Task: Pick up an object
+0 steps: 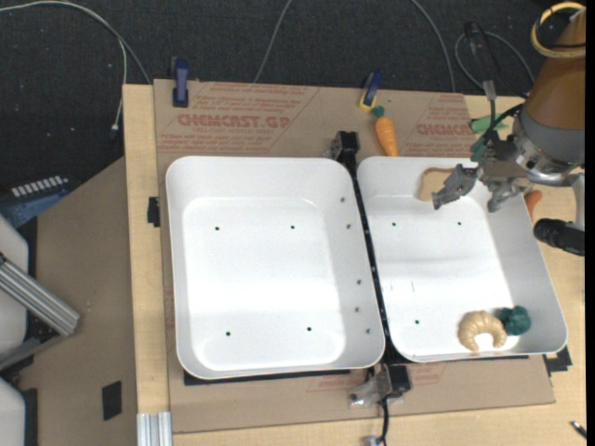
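Observation:
My gripper (pixel 475 191) hangs over the far end of the right bin (pixel 437 258) with its two dark fingers spread apart, open and with nothing between them. A small tan object (pixel 429 185) lies in that bin's far corner, just left of the left finger (pixel 451 187) and partly covered by it. At the near right corner of the same bin sit a tan croissant-shaped piece (pixel 482 330) and a small teal object (pixel 514 320), touching each other.
The left bin (pixel 260 163) sits beside the right one. A toy carrot (pixel 385 136) lies on the board beyond the bins. Blue clamps (pixel 179 80) hold the board's far edge. A small orange thing (pixel 532 203) shows by the right bin's rim.

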Tool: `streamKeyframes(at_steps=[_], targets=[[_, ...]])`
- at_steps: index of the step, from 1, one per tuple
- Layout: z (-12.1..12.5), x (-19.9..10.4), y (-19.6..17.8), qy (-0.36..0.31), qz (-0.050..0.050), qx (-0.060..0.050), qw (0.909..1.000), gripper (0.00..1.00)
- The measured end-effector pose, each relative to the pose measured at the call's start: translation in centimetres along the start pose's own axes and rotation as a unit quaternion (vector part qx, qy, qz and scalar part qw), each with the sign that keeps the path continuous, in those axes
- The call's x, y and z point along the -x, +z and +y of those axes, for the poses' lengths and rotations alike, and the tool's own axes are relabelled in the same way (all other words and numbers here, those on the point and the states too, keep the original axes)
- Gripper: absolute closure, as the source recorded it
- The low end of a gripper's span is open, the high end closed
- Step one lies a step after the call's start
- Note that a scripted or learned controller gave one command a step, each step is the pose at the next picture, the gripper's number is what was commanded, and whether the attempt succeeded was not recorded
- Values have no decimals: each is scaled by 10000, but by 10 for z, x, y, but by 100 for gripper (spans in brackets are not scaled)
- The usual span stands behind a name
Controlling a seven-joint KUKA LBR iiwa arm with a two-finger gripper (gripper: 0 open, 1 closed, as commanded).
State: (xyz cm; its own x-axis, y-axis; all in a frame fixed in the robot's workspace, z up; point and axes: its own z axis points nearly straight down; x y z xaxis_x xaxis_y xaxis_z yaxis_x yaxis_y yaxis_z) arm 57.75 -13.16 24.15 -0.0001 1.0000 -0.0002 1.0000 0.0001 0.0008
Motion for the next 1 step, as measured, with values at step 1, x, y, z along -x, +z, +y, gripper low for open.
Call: streamKeyframes(at_steps=[1], targets=[[-15, 78, 97, 22, 3, -23, 10000, 0]])
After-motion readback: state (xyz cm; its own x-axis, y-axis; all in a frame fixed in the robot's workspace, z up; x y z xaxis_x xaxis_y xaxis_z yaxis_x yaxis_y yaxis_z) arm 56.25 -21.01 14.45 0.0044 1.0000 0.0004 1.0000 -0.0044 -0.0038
